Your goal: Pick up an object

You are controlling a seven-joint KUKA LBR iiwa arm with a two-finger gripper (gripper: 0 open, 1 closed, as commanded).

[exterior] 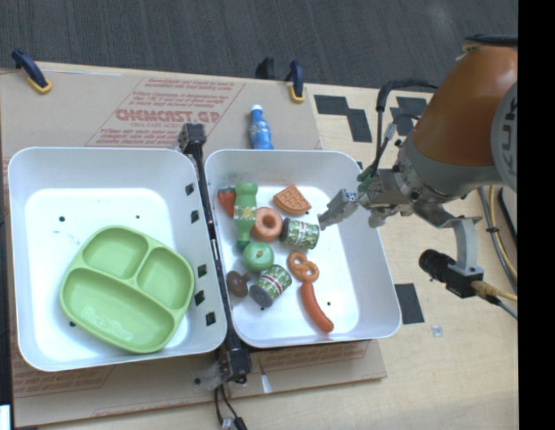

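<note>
Several toy foods cluster in right bin (371, 276); nearest the gripper (336, 211) is a green-labelled can (302, 234) lying on its side, beside donut (267, 225). Gripper hangs over bare floor near right wall; finger state: cannot tell.

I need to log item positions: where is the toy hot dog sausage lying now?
The toy sausage lies in the right bin, near its front edge, just below the pretzel and right of the lower can.

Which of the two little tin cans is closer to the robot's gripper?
The upper green-labelled toy can, lying beside the iced doughnut, is closer to the gripper. The other can lies lower, near the green apple.
</note>
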